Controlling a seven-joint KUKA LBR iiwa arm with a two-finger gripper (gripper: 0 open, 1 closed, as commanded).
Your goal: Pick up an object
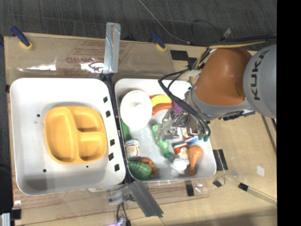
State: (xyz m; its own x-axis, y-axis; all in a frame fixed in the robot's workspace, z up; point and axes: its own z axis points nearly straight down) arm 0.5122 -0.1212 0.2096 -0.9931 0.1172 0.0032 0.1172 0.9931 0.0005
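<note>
The objects sit heaped in the right bin [207, 149]: white bowl [136, 108], small can [132, 148], drumstick toy [194, 156], green pieces. The gripper [171, 126] is down among them mid-bin, and whether it grips anything cannot be told. The left bin [21, 126] carries a yellow divided tray [75, 134].

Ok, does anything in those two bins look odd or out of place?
Nothing looks spilled or broken. The right bin is just crowded, toys heaped together around the gripper, while the left bin holds a single yellow divided tray lying flat.
</note>
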